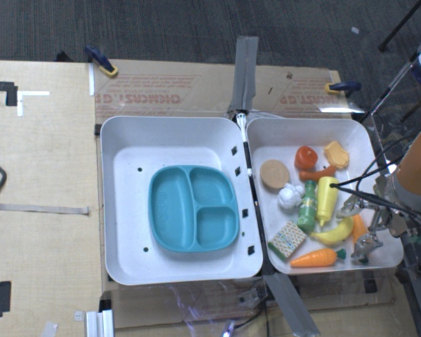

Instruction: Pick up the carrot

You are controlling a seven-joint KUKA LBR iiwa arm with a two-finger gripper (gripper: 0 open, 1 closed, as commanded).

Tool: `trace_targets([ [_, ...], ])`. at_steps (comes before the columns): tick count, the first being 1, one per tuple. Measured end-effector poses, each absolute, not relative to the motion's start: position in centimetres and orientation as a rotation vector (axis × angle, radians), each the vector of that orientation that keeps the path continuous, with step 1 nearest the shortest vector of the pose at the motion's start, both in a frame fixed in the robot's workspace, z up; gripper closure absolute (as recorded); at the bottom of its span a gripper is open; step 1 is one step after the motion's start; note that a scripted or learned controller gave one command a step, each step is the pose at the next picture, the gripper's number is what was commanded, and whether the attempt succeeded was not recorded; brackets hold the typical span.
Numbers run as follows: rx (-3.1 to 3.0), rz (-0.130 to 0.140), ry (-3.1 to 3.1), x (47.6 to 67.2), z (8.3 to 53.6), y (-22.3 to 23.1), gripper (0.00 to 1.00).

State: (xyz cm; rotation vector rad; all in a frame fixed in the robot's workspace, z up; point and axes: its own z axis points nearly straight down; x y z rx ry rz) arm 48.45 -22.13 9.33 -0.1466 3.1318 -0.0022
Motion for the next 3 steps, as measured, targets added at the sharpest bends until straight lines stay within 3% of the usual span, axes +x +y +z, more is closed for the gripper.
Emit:
trace_targets([
  [1, -0.155, -0.005, 3.126, 48.8, 10.3, -22.0, 1.0],
  [2, -0.474, -0.001, 3.1, 54.3, 19.1, -17.3, 1.0],
  [3, -0.475, -0.001, 3.1, 54.3, 19.1, -17.3, 0.0],
])
